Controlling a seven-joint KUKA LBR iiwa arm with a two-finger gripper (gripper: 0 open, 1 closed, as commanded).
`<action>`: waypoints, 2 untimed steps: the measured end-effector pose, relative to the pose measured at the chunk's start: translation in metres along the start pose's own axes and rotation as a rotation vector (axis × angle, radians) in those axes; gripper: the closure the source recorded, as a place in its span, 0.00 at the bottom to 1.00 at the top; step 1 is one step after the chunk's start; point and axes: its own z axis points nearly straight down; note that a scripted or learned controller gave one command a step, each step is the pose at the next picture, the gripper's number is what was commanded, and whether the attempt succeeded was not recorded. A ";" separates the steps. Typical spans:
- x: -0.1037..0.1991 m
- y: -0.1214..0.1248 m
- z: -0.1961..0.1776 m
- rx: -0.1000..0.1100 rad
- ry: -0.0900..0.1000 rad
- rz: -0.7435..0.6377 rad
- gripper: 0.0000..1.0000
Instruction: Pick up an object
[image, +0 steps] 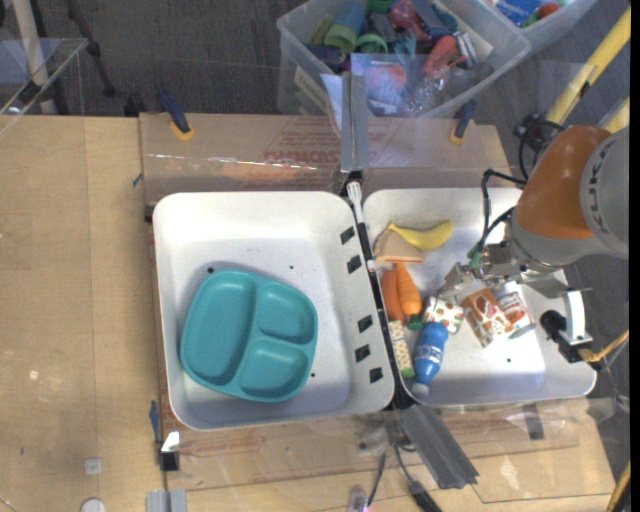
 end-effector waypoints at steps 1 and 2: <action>-0.003 0.001 -0.011 -0.005 -0.004 0.004 1.00; 0.063 0.072 -0.093 0.011 0.003 -0.094 1.00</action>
